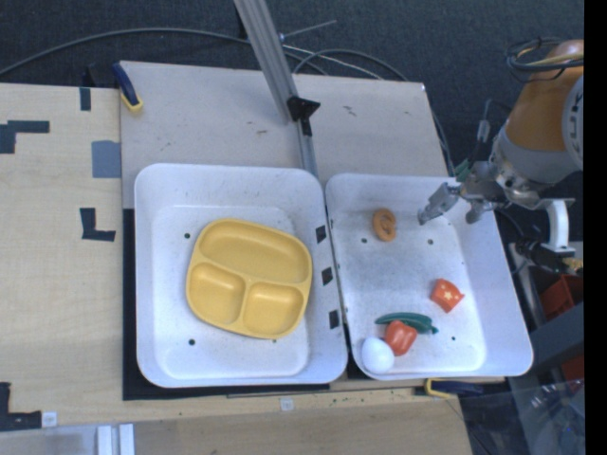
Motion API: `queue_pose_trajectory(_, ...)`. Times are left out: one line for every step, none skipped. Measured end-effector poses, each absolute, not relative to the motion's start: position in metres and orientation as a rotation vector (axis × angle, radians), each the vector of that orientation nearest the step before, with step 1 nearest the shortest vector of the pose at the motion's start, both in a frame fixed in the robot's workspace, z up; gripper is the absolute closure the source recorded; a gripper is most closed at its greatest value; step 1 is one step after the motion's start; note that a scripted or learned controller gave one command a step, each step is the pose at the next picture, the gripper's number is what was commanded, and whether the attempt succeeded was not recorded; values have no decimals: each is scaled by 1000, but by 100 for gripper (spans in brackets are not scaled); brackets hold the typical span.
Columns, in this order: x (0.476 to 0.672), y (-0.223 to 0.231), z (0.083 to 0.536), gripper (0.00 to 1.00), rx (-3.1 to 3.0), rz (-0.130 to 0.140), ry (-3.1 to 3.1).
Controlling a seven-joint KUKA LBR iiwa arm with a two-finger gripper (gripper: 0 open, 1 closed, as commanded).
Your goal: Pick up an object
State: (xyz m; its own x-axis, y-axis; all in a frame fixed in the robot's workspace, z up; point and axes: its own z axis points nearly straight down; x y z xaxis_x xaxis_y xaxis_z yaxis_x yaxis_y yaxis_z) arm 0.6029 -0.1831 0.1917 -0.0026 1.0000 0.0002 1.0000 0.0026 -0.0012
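In the right bin [493, 282] lie a small brown doughnut-like piece [384, 224], a red-orange chunk [447, 295], a red pepper with a green stem [402, 332] and a white egg-shaped ball [377, 354]. My gripper [453, 207] hangs over the bin's upper right rim, to the right of the brown piece and apart from it. Its two grey fingers [433, 206] are spread, with nothing between them.
The left bin [156, 254] holds a yellow three-compartment tray [249, 277]. A slanted metal pole [270, 50] comes down to the junction of the bins at the back. Cables run across the dark floor behind the bench. The arm's orange band [545, 112] is at the right.
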Motion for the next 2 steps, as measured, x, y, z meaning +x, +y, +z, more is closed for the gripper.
queue_pose_trajectory(603,-183,192,0,-2218,2,-2224)
queue_pose_trajectory(610,-176,136,0,-2215,7,-2221)
